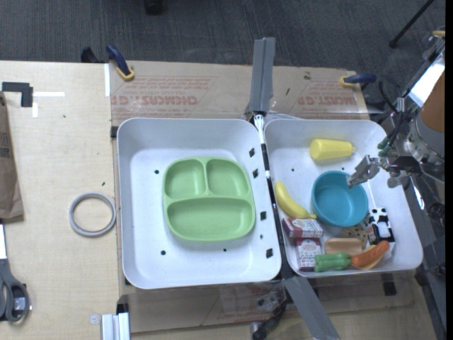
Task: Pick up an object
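We're looking down on both bins, and the action is all on the right. The gripper (361, 170) hangs over the right bin (287, 151), reaching in from the right edge, its tip just above the upper right rim of the blue bowl (340, 200). Whether the fingers are open or closed, we cannot tell; they read as one thin grey shape from up here, and nothing shows between them.

The blue bowl sits upright near the middle of the right bin. Behind it, towards the far wall, lies the yellow corn piece (331, 149), well clear of the bowl. To the bowl's left we have the banana (289, 200), slanting along the bin's left wall. In front of the bowl it gets crowded: a small red-and-white carton (306, 242), a hot dog bun (343, 246), a green vegetable (332, 262) and an orange carrot (369, 256), all packed along the near wall, with a black-and-white toy (381, 224) just beside the bowl's right side.

Over in the left bin (134, 190), the green divided plate (209, 199) lies flat in the middle. Out on the bench, a grey ring (93, 213) rests to the left.
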Robot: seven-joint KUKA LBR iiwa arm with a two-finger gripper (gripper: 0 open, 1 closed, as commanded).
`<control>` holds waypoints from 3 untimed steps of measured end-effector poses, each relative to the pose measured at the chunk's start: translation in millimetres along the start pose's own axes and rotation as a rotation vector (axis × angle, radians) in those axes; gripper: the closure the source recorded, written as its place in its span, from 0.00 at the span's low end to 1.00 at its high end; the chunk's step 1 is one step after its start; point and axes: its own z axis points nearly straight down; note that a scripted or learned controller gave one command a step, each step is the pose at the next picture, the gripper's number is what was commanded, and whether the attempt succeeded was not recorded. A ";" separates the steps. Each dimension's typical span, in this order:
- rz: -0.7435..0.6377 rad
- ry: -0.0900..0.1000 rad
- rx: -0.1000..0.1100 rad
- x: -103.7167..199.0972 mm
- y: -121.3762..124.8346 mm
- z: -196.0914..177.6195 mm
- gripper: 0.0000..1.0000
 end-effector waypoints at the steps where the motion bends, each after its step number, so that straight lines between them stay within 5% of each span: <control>1: 0.009 0.000 0.000 7.2 70.7 112.9 0.00; 2: -0.080 0.000 -0.002 -0.3 81.0 153.1 0.00; 3: -0.076 0.000 -0.003 -1.7 81.2 143.4 1.00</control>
